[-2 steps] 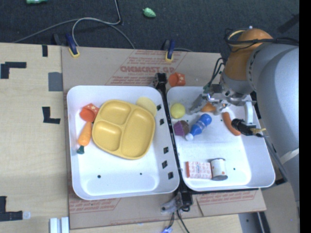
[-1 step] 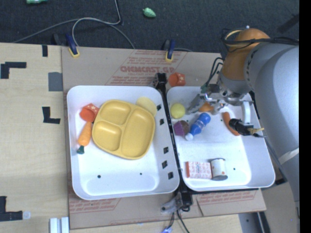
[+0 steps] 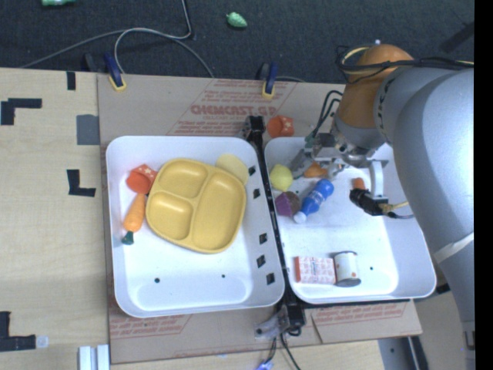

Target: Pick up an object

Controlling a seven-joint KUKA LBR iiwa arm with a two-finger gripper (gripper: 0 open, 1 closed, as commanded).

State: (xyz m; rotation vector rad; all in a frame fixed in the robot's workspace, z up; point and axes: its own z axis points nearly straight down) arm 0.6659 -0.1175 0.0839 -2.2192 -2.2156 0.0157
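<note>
Gripper (image 3: 312,160) is hanging over the back-left corner of the right bin (image 3: 389,241), right above a little cluster of toys. Can't tell from here if the jaws are apart or together, the wrist blocks the view, and I don't see anything held.

Best candidate imo is the blue bottle (image 3: 316,196). It's lying on its side, tilted, white cap end pointing toward the front-left. Looks like light, hard plastic, so stiff but prob slippery and keen to roll. I'd grab it across the middle of the body, jaws square to its long axis, not at the cap.

Stuff in the way: a purple piece (image 3: 287,203) is touching or nearly touching the cap end, a yellow ball (image 3: 281,177) sits just beside that, and an orange piece (image 3: 314,171) is just behind the bottle, under the gripper. Pretty crowded on that side, and the bin wall is close too. The other side of the bottle is bare floor.

Small can (image 3: 347,268) and red-and-white packet (image 3: 313,269) are well apart at the front, and would be easier tbh. Left bin (image 3: 192,287) has a yellow divided plate (image 3: 196,204) and a carrot (image 3: 135,213), no issue.
</note>
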